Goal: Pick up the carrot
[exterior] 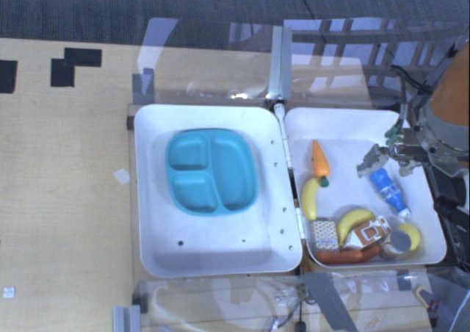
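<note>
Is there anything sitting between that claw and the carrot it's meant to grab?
Nothing visible does. The claw hangs over the right bin, to the right of the carrot, with just bare white bin floor between them. The blue tube lies below the claw, and the bananas sit lower down in the picture, off that line.

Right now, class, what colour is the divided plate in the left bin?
The plate is light blue, clearest in the camera view from above.
</note>
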### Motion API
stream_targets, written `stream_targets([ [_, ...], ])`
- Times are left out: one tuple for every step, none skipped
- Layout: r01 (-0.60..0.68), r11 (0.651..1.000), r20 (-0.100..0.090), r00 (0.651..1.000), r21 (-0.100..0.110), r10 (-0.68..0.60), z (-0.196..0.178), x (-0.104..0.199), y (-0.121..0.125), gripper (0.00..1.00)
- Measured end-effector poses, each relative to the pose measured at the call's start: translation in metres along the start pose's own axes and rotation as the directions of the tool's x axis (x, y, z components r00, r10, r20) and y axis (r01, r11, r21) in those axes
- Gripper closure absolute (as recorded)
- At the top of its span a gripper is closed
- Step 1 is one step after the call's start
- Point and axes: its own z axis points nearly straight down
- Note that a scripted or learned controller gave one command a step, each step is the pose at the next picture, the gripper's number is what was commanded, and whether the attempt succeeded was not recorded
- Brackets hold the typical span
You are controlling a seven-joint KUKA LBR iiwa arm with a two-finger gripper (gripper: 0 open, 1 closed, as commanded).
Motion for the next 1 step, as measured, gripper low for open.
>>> stream_targets([
  [0.004, 1.000, 0.002, 1.000, -0.017, -0.004, 0.1338, 0.0321, 0.0377, 0.00],
])
